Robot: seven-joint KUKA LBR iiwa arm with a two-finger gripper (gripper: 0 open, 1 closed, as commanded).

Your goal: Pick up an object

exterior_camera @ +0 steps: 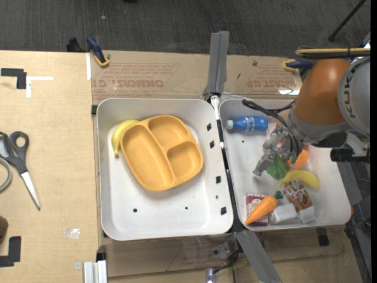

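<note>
Hanging low over the right bin (235,158), the gripper (272,158) sits at a green object (278,168), perhaps touching it; whether its fingers are spread or pinching, I cannot tell.

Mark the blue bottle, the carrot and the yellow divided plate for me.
blue bottle (247,124): camera view, middle of its body, right bin.
carrot (261,209): camera view, middle of the orange root, right bin.
yellow divided plate (154,175): camera view, bare floor of its largest compartment, left bin.
</note>
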